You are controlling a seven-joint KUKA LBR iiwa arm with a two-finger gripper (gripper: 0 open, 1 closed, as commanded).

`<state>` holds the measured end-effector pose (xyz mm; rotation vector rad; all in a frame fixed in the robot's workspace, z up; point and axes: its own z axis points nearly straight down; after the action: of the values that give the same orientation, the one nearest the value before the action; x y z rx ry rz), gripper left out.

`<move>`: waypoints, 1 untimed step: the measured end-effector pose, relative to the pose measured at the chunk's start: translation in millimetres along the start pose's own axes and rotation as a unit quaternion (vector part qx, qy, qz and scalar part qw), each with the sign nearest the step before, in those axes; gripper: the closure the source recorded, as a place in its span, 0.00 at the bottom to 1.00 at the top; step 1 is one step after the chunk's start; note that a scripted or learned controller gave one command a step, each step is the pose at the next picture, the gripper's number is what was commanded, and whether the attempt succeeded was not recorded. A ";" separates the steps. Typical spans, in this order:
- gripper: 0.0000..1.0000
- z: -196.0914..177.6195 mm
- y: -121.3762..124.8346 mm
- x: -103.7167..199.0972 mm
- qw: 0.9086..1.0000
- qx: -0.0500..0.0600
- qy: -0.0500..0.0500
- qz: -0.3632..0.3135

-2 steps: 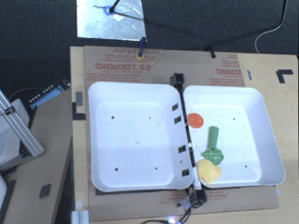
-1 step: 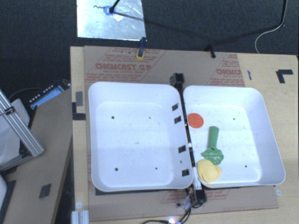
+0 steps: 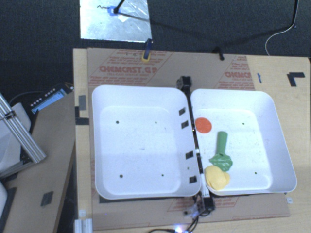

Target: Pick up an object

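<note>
Three small things lie in your right bin, all against its left side.

In the right bin (image 3: 272,111) you have an orange flat disc (image 3: 203,125) lying close to the divider between the bins, and apart from the other two things. Just below it lies a green piece (image 3: 222,152), a slim pale-green stem that widens into a darker, ruffled clump at its near end. That clump touches a rounded, soft-looking yellow lump (image 3: 216,177), which sits in the bin's near-left corner against the wall. The left bin (image 3: 141,144) stands beside it on the desk (image 3: 146,67), its white floor marked with a few dark dots. How your pincer stands, apart or together, you cannot tell from this view.
</note>
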<state>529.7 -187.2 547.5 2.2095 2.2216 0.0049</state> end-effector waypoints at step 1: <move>1.00 -11.6 0.5 0.1 1.000 -0.002 -0.001 -0.002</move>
<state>530.2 -187.0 559.1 2.2025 2.2229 0.0073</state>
